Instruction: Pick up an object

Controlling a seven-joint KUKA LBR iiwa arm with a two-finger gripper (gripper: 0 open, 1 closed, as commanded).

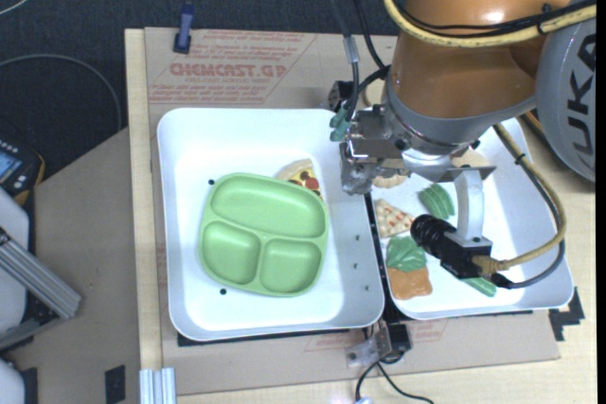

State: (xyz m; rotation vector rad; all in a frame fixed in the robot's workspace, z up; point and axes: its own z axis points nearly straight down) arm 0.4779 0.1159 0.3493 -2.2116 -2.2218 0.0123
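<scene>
A green divided plate (263, 234) lies in the left bin (180, 203). A toy pizza slice (301, 175) peeks out past the plate's far right rim. The right bin (530, 293) holds a tan wedge with red dots (392, 218), a green pod-like piece (436, 200) and an orange toy with green leaves (409, 274). My gripper (360, 167) hangs low over the wall shared by the two bins, just right of the pizza slice and above the tan wedge. The arm's orange band and grey wrist hide the far part of the right bin.
A cardboard sheet (227, 61) lies under the far side of the bins, with a small blue object (184, 28) at its far left corner. Another green piece (485, 287) shows near the right bin's front. Cables loop around the wrist.
</scene>
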